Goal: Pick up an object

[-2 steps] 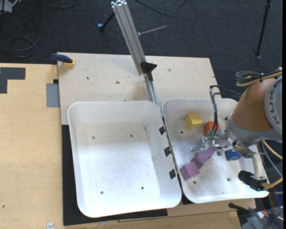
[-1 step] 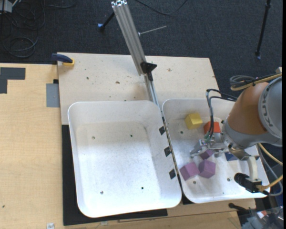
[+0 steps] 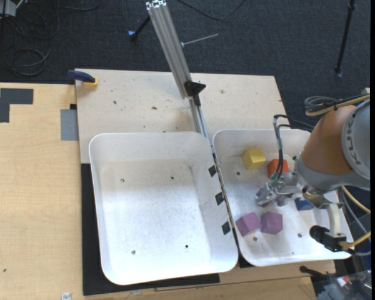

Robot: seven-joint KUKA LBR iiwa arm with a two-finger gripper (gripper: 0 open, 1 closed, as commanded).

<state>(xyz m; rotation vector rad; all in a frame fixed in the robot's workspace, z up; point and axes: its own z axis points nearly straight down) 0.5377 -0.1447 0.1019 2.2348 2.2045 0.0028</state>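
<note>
The left bin lies well to the left of the jaws. The right bin surrounds them. The arm enters from the right, and the gripper sits low in the right bin; jaw spread cannot be determined at this resolution. Two purple blocks rest just below the jaws. A yellow cube lies above them, near. An orange object, possibly a ball, sits just above, partly hidden.

1. Dark carpeted floor, black cables strewn at upper left.
2. Pale wooden bench, speckled board behind.
3. Slanted aluminium rail rising over the board.
4. Blue-and-yellow clamp at the board's corner.
</note>
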